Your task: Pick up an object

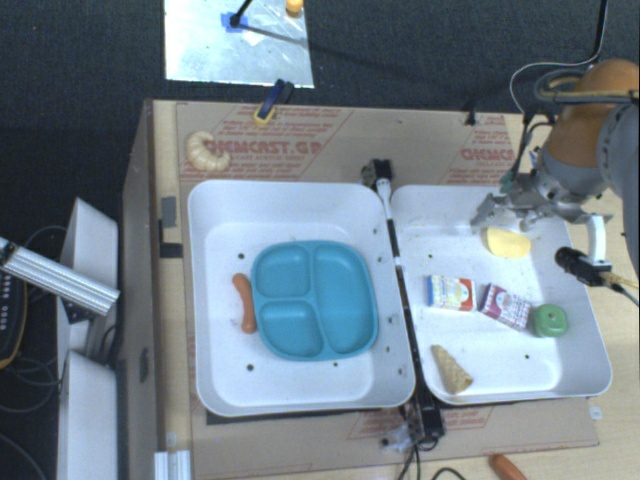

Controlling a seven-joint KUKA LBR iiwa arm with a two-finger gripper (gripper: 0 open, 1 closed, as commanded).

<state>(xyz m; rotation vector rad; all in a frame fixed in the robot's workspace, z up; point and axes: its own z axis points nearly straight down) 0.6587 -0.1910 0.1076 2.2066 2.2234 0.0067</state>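
My gripper (509, 215) hangs over the far part of the right bin (590, 368), fingers spread open with nothing between them. Just below it, on the bin floor, lies a pale yellow piece (509, 244). Further towards the front lie a small white carton with a coloured label (450, 292), a maroon and white packet (505, 306), a green round thing (549, 320) and a tan cone (452, 368).
The left bin (215, 228) holds a blue divided plate (314, 298) and an orange sausage (245, 303) beside it. On the cardboard behind the bins lie a cream knobbly thing (208, 150) and a blue and yellow tool (272, 101).
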